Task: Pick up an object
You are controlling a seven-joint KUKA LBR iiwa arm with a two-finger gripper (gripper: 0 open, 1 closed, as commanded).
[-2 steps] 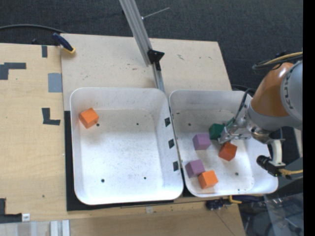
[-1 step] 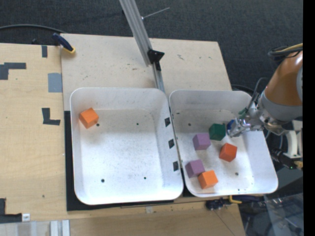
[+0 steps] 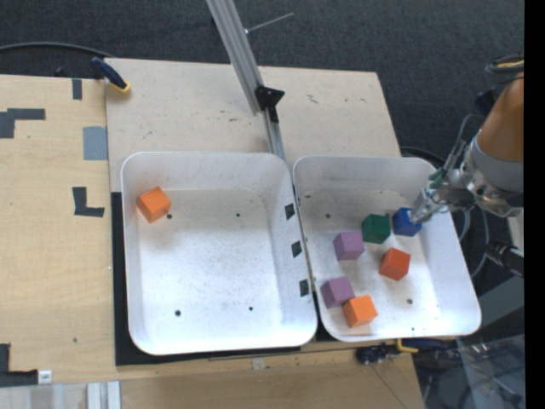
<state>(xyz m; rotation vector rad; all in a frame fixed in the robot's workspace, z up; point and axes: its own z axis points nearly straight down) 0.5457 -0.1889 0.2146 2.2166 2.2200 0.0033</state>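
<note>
The blue cube (image 3: 405,222) is seen in the right bin (image 3: 443,313), near its right wall, just beside the green cube (image 3: 375,227); no long axis can be told. The gripper (image 3: 423,210) is seen at its upper right corner, which it partly hides. Whether the blue cube is gripped cannot be told. No writing is legible.

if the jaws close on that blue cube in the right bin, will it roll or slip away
The blue cube looks like a rigid block with flat faces, so it should sit still, not roll. A push would probably slide it on the smooth white bin. The green cube sits right beside it and may get nudged.
</note>
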